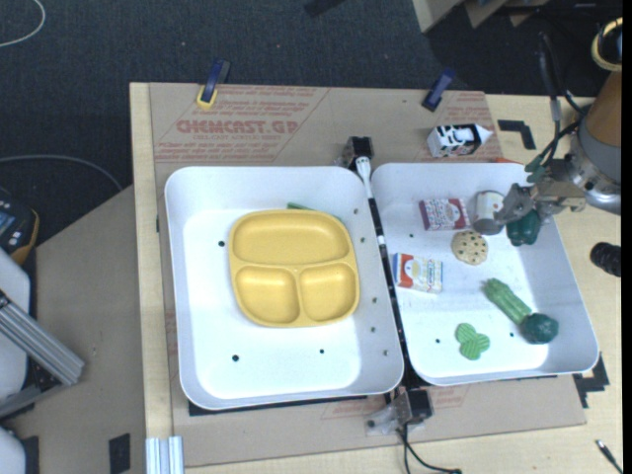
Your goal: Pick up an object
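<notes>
**Small light toys, easy to pinch**

The gripper [506, 218] hangs over the right bin's [568, 255] far side; whether its claw is spread, I cannot tell. Nearest lies a cookie [471, 248], probably light, stiff plastic: pinch across its edges.

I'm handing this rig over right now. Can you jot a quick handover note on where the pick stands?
Gripper: over the right bin's upper part; whether its fingers are open or shut can't be told, nothing seen held.
Right bin items: cookie, red-white packet, blue-white carton, green tool, small green piece.
Left bin: yellow divided plate.
Done: nothing visibly lifted.
Left: grasp and lift one object.
</notes>
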`<state>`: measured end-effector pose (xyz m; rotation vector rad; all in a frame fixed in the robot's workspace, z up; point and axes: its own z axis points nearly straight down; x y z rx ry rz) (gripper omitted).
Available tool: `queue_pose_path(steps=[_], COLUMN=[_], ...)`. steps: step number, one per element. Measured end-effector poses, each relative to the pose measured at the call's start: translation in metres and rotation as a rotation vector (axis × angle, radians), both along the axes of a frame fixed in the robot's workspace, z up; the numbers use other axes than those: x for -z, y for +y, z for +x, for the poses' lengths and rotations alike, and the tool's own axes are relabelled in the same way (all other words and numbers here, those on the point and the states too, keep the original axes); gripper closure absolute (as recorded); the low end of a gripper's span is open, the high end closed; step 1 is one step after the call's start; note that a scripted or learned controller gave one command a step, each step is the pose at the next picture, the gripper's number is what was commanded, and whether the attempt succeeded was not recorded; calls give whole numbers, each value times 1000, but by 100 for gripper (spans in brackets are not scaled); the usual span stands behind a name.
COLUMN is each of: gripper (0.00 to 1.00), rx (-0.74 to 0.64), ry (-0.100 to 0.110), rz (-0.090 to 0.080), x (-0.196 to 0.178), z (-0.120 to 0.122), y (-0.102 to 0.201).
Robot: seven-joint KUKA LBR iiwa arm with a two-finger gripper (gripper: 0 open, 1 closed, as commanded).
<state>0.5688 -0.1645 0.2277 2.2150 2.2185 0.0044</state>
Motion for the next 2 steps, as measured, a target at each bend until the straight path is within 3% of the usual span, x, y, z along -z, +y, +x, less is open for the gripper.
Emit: queue_pose_path(steps=[2], gripper=[100], rx=[-5], ry=[1], rz=[3], x=[-12], z=[54], y=[105])
